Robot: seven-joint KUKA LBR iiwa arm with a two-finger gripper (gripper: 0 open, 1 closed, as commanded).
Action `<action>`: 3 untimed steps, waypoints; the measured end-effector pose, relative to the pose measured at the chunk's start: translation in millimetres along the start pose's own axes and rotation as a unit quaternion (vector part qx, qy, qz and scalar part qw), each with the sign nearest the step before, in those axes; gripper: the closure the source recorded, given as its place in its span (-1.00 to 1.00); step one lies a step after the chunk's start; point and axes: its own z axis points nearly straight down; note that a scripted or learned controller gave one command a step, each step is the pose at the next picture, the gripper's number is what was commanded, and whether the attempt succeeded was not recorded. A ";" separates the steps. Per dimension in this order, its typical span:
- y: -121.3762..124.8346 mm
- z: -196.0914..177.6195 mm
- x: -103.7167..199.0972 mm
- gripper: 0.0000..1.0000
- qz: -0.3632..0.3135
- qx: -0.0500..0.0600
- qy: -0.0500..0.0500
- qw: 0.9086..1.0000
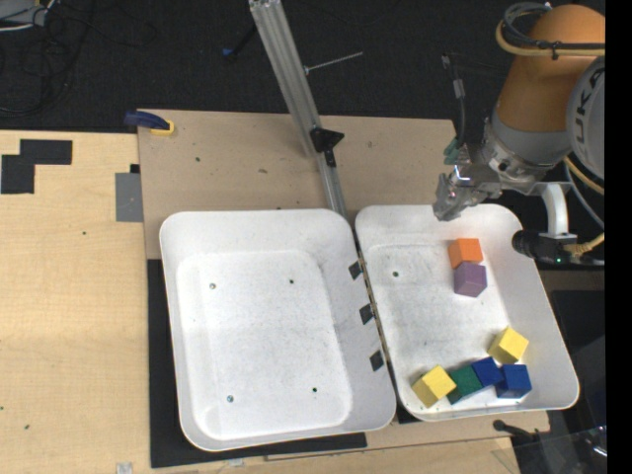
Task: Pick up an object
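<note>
Claw (pixel 452 203) hangs over the far edge of the right bin (pixel 553 363), at the end of the grey arm with its orange band (pixel 549 62). How wide it stands I cannot tell; nothing shows between its tips, so by my reading it carries nothing.

Just below it, toward the camera, sits an orange cube (pixel 465 252), and touching that on the near side a purple cube (pixel 470 278). Well beyond those, at the bin's near edge, lies a cluster — a yellow cube (pixel 510 345), two blue cubes (pixel 502 376), a green cube (pixel 464 381) and another yellow cube (pixel 432 385), packed close together.

The orange cube looks the natural pick, being nearest the claw. These blocks appear small, rigid and light, probably wood or plastic — not fragile, with flat faces that should hold without slipping. Best taken across its two free side faces, left and right, since the purple cube crowds its near face and leaves no room for a finger there.
</note>
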 end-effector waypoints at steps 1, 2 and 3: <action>-13.2 -4.6 47.7 1.00 0.000 0.000 0.000 1.000; -26.6 -7.7 97.8 1.00 0.000 0.000 0.000 1.000; -42.3 5.2 141.2 1.00 0.001 0.001 -0.001 1.000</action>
